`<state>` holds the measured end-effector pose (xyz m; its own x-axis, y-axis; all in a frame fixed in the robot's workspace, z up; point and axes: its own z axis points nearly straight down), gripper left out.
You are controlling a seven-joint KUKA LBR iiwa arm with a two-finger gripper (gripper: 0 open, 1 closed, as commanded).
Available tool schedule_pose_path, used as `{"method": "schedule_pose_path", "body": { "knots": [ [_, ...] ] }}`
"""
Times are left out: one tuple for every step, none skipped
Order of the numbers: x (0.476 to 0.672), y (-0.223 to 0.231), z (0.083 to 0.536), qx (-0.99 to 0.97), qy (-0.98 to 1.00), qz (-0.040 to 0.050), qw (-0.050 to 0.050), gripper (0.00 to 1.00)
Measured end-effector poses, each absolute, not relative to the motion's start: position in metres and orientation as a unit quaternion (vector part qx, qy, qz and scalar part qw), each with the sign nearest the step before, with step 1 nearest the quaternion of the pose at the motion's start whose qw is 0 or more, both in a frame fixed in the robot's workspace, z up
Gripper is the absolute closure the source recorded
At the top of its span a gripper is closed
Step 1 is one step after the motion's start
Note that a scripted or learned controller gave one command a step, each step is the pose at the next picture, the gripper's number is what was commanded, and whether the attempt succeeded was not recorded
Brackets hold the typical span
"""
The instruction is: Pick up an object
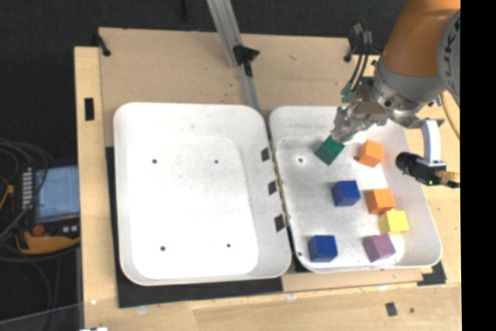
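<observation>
Blue block (322,247) and purple block (379,246) sit along the right bin's (294,120) near edge while my gripper (348,131) hangs by the far edge, touching the tilted green block (330,150); grip unclear, so I'd lift slowly next.

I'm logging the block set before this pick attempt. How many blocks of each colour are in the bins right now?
Green block: 1, right bin, just below the gripper
Orange blocks: 2
Blue blocks: 2
Yellow block: 1
Purple block: 1
Total: 7 blocks, all in the right bin
</observation>
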<state>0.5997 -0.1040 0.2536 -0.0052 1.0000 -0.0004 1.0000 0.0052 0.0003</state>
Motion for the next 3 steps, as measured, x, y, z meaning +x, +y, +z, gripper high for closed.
{"method": "schedule_pose_path", "body": {
  "knots": [
    [0.59, -0.06, 0.243, 0.705, 0.709, 0.0, 0.0, 1.0],
    [0.574, -0.008, 0.252, 0.704, 0.71, 0.0009, -0.001, 1.0],
    [0.561, 0.052, 0.245, 0.704, 0.71, 0.0004, -0.001, 1.0]
  ]
}}
